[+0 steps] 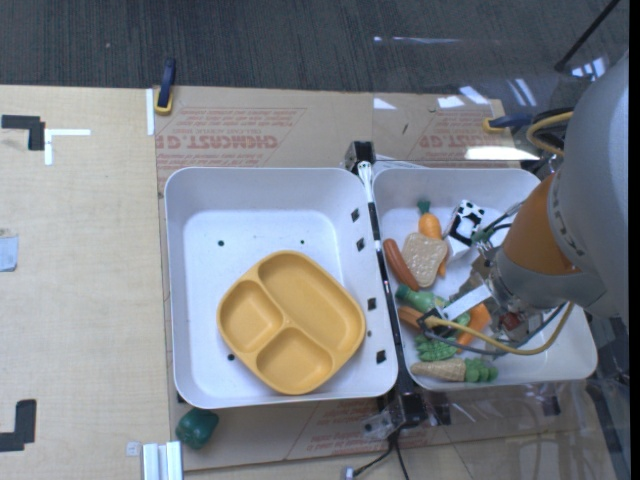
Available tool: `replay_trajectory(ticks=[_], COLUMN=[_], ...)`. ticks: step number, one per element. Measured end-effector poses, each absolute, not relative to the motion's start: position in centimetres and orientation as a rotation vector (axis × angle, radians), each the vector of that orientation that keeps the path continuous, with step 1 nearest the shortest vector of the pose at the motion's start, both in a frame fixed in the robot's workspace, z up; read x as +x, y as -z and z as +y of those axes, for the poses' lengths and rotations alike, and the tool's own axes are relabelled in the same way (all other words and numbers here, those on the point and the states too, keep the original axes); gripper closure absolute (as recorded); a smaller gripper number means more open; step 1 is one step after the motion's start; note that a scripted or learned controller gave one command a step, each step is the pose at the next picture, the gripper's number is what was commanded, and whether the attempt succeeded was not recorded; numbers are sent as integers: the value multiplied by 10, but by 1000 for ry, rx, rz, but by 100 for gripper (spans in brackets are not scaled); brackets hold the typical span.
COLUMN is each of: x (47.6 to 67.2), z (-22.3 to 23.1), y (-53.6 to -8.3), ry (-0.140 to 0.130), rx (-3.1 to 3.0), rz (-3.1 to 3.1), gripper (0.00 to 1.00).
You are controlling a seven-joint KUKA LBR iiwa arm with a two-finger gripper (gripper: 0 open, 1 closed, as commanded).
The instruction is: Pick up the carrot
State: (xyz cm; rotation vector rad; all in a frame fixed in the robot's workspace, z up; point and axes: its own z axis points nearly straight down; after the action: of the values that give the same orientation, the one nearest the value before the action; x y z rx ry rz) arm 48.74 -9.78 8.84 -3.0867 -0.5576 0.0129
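End effector (452,320) over carrot (430,223) bin (570,363) (crowded).

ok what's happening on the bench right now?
The arm reaches in from the right, with its gripper low over the toy food in the right bin. A carrot lies near that bin's top, beside a slice of bread and a sausage; more orange and green pieces sit under the gripper. Whether anything is grasped can't be told. The left bin holds a yellow divided plate.
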Motion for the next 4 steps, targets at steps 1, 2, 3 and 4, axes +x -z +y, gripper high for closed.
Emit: replay_trajectory(ticks=[1, 2, 3, 4], x=[488, 488, 493, 493], z=[-99, -99, -96, -95], y=[-95, -95, -92, -97], ry=[-19, -19, -2, -13], rx=[-3084, -3084, -3129, -3122], rz=[-560, -559, -329, -342], gripper=[100, 0, 0, 100])
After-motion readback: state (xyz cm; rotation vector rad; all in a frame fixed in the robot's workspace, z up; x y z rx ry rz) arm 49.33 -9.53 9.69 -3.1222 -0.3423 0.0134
